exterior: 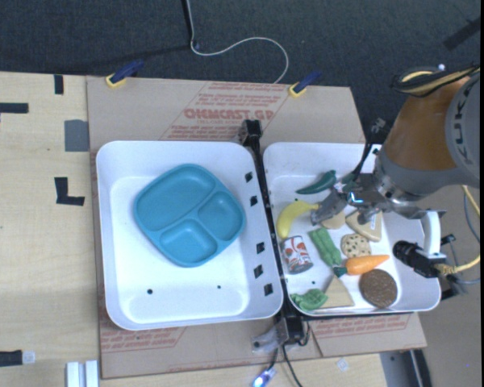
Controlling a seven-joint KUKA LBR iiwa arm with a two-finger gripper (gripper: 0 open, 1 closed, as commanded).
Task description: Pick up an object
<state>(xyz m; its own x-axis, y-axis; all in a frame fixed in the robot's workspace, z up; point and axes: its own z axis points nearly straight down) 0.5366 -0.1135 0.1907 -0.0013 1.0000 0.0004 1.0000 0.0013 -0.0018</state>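
A slanted overhead look at a bench bearing two shallow white bins side by side on a cardboard sheet.

Nearest the viewer, along the front edge of the right bin (436,301), lie a green leafy toy (309,300), a pale wedge (339,293) and a round brown cookie (378,287). Just beyond them are an orange carrot (365,264), at about 5 o'clock from the gripper, a small red and white can (296,253) at about 8 o'clock, and a green pod (326,246) between the two. A speckled round biscuit (354,244) sits directly below the gripper, at 6 o'clock and just beside it.

The gripper (348,205) hangs over the middle of the right bin, its dark fingers (332,209) pointing toward 9 o'clock. Whether they are parted or closed cannot be told, and nothing is seen between them. A yellow banana (293,215) lies at 9 o'clock, near the fingertips. A dark green pepper (317,185) lies at about 10 o'clock, close by.

The grey arm with its orange band (423,131) comes in from 3 o'clock.

In the left bin (117,240), a blue divided plate (189,214) rests a little beyond centre.

Farthest off, a thin white cable (226,48) loops over dark carpet.
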